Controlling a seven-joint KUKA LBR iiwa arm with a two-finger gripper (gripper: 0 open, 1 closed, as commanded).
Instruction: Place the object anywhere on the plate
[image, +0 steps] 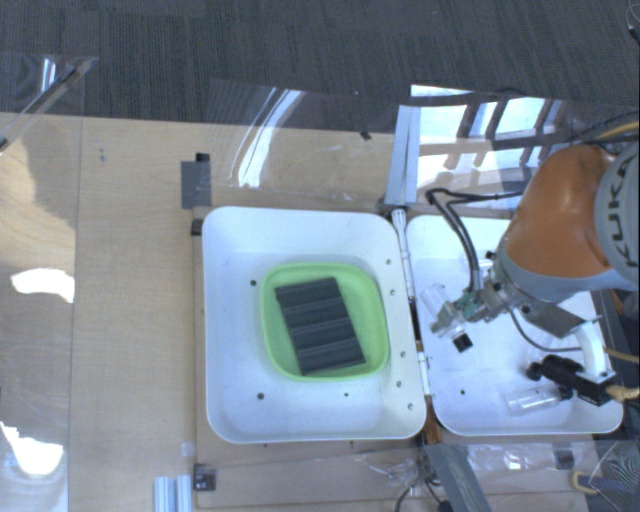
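Two risks seem live here. The block (319, 325) already lies flat on the plate (273, 330), inside its rim, so the task looks done. A further grasp at it could drag it over the rim or shift the plate, which I judge sits loose. The end effector (450, 318) also hangs low in the right bin (480, 405), near the wall shared with the left bin (230, 400). A sideways move toward the plate without a lift first could strike that wall.

Nearest the camera, a clear piece (528, 402) lies by the right bin's front wall. A little further in, a black piece (461, 342) sits just beside the end effector. I cannot tell whether it rests on the bin floor or touches the end effector. Nor can I tell whether the end effector is apart or together, and I see nothing clamped in it.

The left bin holds the green plate about in its middle, well apart from the end effector. The block on it is dark grey and ridged, turned slightly from the bin's walls, and covers most of the plate's flat centre.

Beyond the bins the table (130, 300) runs on bare, with a grey post (402, 160) standing where the two bins meet.
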